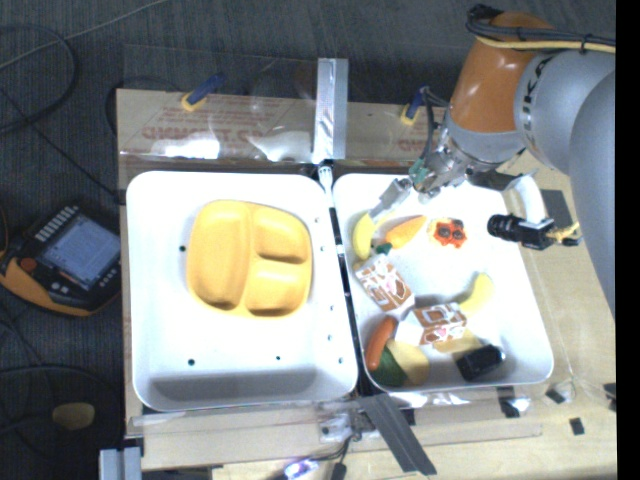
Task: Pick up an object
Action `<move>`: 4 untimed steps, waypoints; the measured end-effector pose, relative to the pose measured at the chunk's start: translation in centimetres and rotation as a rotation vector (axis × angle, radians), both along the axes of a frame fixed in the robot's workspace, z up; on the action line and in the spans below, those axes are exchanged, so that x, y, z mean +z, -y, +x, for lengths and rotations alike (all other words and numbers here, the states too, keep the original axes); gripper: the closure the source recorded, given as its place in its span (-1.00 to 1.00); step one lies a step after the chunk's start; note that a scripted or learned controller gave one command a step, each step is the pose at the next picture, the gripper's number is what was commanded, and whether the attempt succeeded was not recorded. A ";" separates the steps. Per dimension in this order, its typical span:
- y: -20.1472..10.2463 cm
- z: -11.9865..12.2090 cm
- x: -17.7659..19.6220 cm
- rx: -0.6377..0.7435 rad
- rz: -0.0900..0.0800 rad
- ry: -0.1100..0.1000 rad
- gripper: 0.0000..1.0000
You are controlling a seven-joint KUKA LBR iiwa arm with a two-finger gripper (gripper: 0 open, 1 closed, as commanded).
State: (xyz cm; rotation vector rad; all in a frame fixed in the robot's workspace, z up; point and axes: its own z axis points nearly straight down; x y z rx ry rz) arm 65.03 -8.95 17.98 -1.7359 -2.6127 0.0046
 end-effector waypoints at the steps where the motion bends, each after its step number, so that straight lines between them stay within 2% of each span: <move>1: 1.7 1.4 -7.0 0.166 0.001 0.024 -1.00; 2: 1.8 1.7 -6.0 0.165 0.000 0.029 1.00; 3: 1.3 2.3 -6.3 0.095 -0.001 0.019 1.00; 4: 1.6 -5.0 -8.9 0.065 -0.003 0.019 1.00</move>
